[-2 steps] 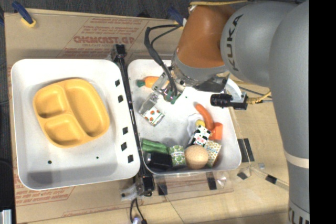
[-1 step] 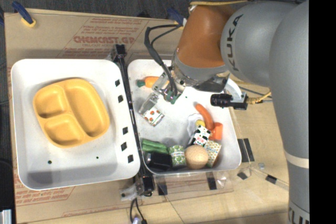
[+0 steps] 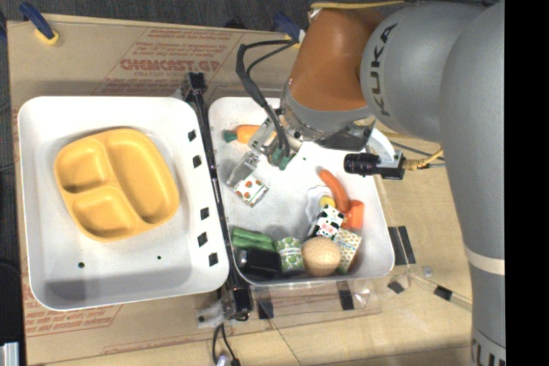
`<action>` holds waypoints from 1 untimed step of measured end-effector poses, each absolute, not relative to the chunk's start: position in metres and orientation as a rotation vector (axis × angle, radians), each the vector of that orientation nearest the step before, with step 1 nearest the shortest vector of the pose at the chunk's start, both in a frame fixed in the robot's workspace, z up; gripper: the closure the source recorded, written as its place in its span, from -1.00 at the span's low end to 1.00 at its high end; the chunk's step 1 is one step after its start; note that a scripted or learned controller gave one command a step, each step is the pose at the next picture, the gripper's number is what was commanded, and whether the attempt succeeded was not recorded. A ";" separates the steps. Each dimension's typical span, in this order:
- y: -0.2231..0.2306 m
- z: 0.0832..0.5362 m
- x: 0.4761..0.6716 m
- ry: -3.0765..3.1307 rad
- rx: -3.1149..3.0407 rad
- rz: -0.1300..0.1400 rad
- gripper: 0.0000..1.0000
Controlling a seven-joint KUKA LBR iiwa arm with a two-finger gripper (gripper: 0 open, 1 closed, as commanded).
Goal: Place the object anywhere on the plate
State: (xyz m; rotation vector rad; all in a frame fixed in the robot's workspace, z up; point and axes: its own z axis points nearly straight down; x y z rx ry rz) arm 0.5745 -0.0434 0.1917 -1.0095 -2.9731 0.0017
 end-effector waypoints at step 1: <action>0.116 0.171 0.608 -2.925 -1.137 -0.003 -1.00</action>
